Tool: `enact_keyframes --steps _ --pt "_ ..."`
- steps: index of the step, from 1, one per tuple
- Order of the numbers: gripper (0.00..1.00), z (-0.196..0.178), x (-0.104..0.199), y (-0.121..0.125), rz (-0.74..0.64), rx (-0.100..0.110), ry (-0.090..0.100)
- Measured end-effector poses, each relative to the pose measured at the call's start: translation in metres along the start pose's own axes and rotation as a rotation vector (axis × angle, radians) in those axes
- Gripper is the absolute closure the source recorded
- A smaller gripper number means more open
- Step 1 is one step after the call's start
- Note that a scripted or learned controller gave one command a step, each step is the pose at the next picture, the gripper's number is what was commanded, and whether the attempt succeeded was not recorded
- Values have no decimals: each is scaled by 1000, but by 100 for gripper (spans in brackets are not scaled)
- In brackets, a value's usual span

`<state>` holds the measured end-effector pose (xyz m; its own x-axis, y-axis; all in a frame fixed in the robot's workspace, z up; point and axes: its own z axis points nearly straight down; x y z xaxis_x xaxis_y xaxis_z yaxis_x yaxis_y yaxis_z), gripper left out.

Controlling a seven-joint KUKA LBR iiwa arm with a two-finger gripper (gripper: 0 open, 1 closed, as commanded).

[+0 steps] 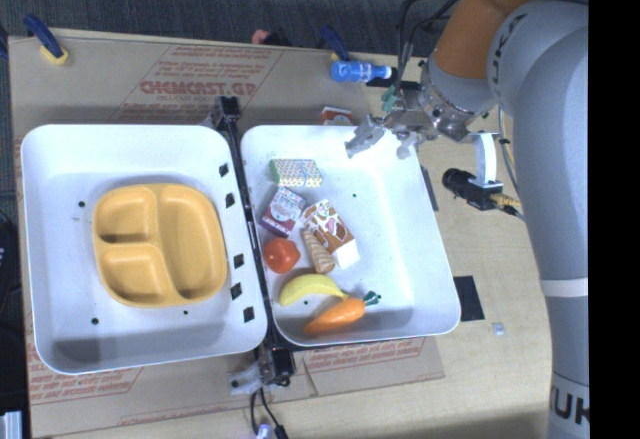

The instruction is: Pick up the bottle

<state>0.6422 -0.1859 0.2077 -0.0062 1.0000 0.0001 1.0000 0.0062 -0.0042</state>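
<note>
Blue bottle point(358, 72) lies lengthwise left-right on the surface, just far-left of gripper point(383, 141); fingers spread, holding nothing.

There are two white bins point(60, 257), side by side. There is one yellow divided plate point(160, 242) with three sections. One blue bottle point(358, 72) lies on the cardboard. I count one banana point(305, 287), one carrot point(338, 312), one tomato point(281, 254) and three small packets point(296, 172). There is one gripper point(385, 139) on one arm point(540, 67).
</note>
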Motion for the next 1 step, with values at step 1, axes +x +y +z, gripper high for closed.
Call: enact_keyframes --steps 1 --pt "100 -10 1 0 -6 2 0"
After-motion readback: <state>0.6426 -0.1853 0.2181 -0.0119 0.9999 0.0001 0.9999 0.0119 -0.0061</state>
